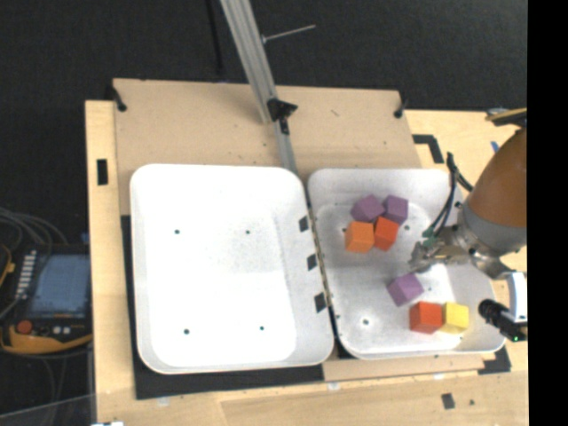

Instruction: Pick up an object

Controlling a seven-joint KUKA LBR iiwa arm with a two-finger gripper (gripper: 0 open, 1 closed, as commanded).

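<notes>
We counted seven blocks, all in the right bin: three purple, three orange or red-orange, one yellow. Four sat clustered in the bin's upper middle: a purple block touching a second purple block to its right, with an orange block and a redder orange block just below them, side by side. Lower down, a third purple block lay alone near the bin's centre. Toward the near right corner a red-orange block touched the yellow block.

The gripper hung over the right bin, between the upper cluster and the lone purple block, just above and right of that block. We could not tell whether it was spread or closed, and we saw no block in it.

The arm came in from the right, its orange band above the grey wrist.

The left bin showed four small dark dots on its floor. We could read no labels or writing anywhere. A metal bar slanted down from the top to the gap between the bins, and a device with a blue screen sat left of the bench
</notes>
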